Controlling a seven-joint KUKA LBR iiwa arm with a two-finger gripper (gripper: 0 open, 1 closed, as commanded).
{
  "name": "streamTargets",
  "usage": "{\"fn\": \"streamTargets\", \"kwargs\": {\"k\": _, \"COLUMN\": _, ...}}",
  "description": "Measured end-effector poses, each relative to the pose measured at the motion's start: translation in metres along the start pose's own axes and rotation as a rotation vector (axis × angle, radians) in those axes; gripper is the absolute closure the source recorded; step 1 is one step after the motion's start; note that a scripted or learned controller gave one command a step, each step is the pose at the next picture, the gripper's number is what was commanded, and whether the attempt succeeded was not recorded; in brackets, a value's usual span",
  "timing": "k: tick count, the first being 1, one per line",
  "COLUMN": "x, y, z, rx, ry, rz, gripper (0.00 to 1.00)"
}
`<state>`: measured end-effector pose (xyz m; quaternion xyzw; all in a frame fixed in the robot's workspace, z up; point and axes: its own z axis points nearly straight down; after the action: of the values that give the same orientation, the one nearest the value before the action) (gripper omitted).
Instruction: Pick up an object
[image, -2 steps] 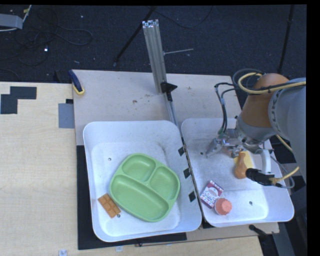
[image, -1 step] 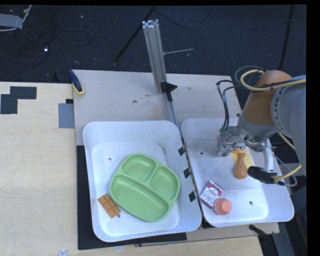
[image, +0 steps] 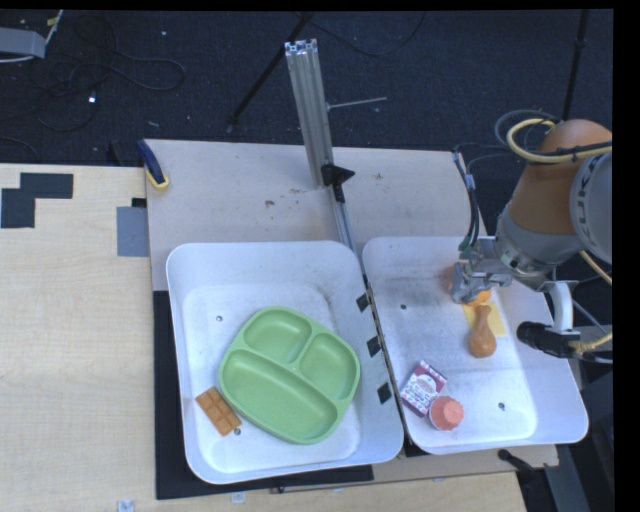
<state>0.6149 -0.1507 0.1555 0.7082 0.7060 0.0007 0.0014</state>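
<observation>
The gripper (image: 470, 287) hangs low in the right bin (image: 540, 425), just over the upper end of an orange, pear-shaped toy (image: 482, 335) lying near that bin's right wall; whether the jaws are spread or pressed together I cannot tell. For a sound grasp, I judge they should straddle the toy's narrow neck squarely and settle fully before closing. The pink packet (image: 423, 387) and round red piece (image: 447, 413) lie nearer the front, safely apart.

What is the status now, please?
Gripper low in right bin, over orange object; grasp unclear. Carton apart, nothing blocking.
</observation>
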Motion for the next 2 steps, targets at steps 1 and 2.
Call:
{"fn": "streamTargets", "kwargs": {"k": 1, "x": -0.0040, "y": 0.0065, "z": -0.0449, "rx": 0.000, "ry": 0.000, "rz": -0.004, "gripper": 1.00}}
{"fn": "streamTargets", "kwargs": {"k": 2, "x": -0.0042, "y": 0.0066, "z": -0.0475, "rx": 0.004, "ry": 0.001, "rz": -0.005, "gripper": 1.00}}
